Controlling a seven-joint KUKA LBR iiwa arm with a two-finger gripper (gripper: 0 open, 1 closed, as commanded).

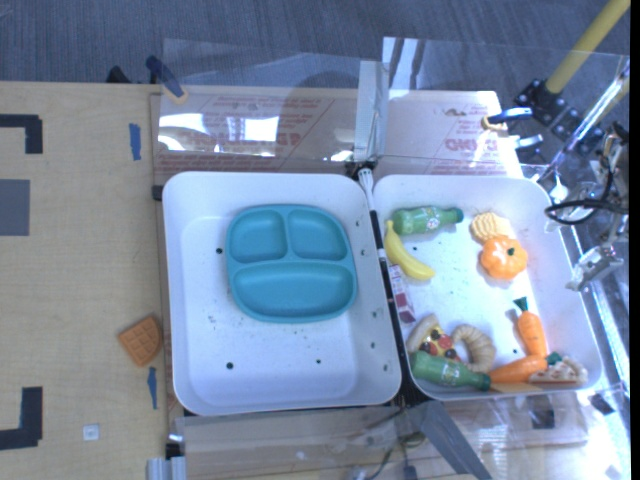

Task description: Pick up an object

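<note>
Nearest in the right bin lie a green bottle, a pizza slice, a carrot and a bagel. Farther back are a pumpkin, a banana and a second bottle. The left bin holds a blue plate; I cannot tell the gripper's state.

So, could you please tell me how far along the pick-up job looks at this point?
Nothing looks done yet. The toy foods, such as the yellow plastic banana and the small orange pumpkin, lie in the right white bin. The blue divided plate sits in the left white bin. The whole pick remains.
</note>
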